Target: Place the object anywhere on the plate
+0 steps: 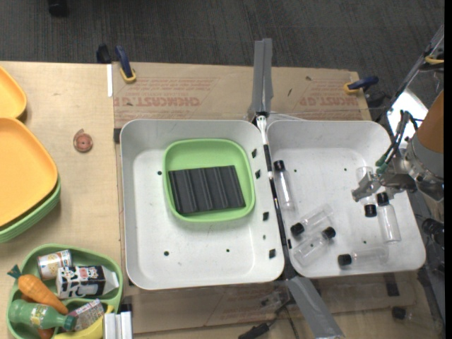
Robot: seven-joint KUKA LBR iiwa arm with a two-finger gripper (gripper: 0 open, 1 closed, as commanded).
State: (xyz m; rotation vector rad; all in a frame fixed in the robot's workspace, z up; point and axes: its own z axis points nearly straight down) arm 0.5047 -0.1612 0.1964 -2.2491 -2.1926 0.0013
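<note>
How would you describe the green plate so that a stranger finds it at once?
Look at the left white bin. The green plate lies in its upper middle, square with rounded corners. Unlike the orange plates on the bench, it carries a dark ribbed pad.

Arm at right edge of view, gripper low.

Reaches in from the right, grey body with orange band partly cut off by the frame edge. Gripper point(369, 188) extended leftward from the wrist, metal fingers angled down and to the left. Finger spacing not discernible at this resolution. Thin cables run up along the wrist toward the upper right. Nothing confirmed between the fingers.
</note>
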